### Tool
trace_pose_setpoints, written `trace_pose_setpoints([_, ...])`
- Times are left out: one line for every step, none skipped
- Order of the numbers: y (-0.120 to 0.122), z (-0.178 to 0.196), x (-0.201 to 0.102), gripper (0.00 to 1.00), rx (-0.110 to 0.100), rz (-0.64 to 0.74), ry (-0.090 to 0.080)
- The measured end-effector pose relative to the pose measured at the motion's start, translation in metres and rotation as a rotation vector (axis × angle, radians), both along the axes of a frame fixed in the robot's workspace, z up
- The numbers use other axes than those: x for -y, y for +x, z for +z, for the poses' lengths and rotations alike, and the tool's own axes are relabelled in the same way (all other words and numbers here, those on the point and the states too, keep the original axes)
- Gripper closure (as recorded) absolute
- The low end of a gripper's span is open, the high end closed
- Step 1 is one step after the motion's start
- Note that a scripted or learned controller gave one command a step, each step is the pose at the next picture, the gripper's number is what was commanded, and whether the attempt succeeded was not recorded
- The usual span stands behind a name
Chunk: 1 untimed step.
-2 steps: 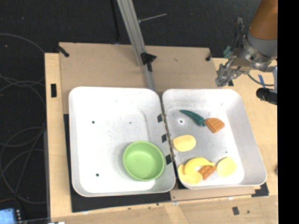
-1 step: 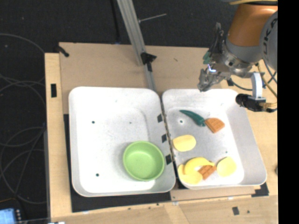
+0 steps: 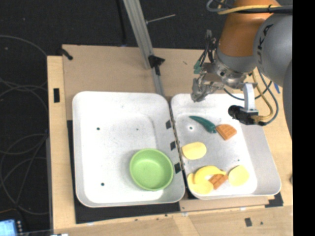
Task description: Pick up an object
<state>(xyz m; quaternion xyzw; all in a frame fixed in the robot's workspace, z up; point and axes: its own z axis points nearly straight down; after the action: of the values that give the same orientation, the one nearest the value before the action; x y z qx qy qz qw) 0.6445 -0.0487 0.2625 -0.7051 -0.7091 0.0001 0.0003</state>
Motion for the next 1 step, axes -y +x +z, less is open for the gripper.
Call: trace_pose_setpoints([-0.007, -0.0135, -0.0506, 1.0, 0.0, 0.0, 0.0])
